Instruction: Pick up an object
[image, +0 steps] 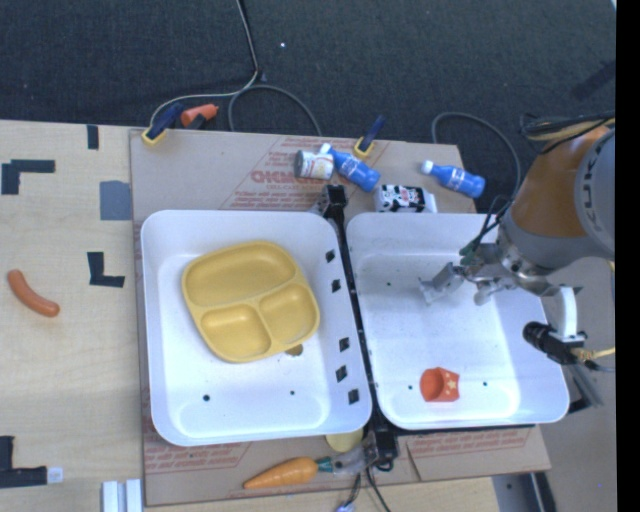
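A small orange-red object (439, 385) lies near the front edge of the right bin (520, 400). A yellow divided plate (250, 300) rests in the left bin (170, 400), with a small brown bit (293, 350) at its front rim. My gripper (462, 287) hangs over the back of the right bin, well behind the orange-red object. Its two grey fingers are spread apart, open, with nothing between them.
Outside the bins lie a carrot (283, 472) at the front, a sausage (33, 293) far left, two blue bottles (355, 168) (455, 178) and a black-and-white item (405, 198) at the back. The arm's orange band (555, 190) stands right of the bin.
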